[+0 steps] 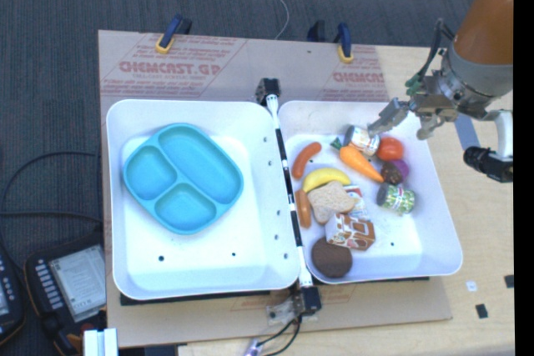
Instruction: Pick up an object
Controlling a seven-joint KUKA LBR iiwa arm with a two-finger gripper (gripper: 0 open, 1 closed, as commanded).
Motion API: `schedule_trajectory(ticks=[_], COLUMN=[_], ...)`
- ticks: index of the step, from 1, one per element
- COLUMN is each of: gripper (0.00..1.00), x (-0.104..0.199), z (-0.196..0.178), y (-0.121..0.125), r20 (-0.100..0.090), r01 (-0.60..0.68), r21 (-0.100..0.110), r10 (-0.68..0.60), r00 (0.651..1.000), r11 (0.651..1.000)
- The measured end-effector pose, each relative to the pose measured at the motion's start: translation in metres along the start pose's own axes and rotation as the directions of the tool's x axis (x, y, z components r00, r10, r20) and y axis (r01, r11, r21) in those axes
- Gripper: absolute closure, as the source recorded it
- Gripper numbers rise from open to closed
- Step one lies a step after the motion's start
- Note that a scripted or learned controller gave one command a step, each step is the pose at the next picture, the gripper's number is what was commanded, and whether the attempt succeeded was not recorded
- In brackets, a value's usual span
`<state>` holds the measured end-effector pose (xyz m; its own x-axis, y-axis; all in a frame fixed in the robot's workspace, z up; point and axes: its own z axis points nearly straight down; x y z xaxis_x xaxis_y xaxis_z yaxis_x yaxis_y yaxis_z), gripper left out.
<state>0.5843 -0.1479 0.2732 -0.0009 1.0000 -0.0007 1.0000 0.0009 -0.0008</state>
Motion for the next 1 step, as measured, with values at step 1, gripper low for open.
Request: schedule_trajectory(ticks=[1], gripper=[0.00], x=[0.0007], z=[0.1292], y=[-0.0219], r20=[-0.001], r01=[-0.001], r21=[0.003], r10=[0.001], r00=[1.000], r11=[1.000])
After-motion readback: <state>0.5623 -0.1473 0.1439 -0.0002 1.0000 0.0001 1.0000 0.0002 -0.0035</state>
